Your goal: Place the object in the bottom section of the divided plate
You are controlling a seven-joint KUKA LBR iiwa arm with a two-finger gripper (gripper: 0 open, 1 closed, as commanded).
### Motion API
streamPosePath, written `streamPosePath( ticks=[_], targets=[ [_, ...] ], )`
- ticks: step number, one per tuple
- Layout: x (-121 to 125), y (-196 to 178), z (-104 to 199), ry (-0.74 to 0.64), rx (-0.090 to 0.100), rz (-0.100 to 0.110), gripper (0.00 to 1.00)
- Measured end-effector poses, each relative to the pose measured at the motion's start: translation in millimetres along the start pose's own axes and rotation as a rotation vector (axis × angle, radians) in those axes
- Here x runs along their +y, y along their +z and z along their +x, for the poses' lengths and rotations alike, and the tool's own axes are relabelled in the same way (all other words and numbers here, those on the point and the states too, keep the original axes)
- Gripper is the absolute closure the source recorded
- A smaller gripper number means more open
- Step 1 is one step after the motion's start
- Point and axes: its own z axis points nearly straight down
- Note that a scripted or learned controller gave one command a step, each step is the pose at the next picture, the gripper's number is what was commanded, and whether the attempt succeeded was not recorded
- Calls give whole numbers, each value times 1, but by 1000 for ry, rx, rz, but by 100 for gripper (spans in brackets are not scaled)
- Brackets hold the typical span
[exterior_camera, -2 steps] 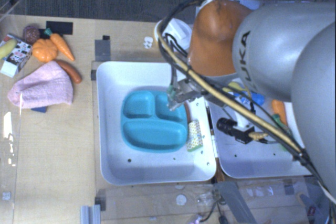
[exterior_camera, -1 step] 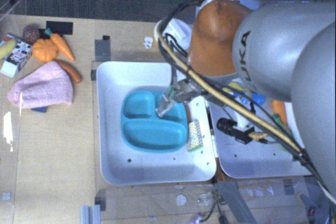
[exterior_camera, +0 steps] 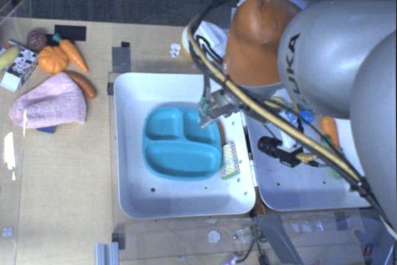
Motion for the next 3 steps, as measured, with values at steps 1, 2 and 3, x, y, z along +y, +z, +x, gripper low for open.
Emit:
streamPosePath(
  ticks=[1,2,3],
  targets=[
    [0,0,0,0,0,0,0],
    [1,-11,-1,-2,0,-4,100],
    [-36,17,11,-39,1,9,100]
  ],
)
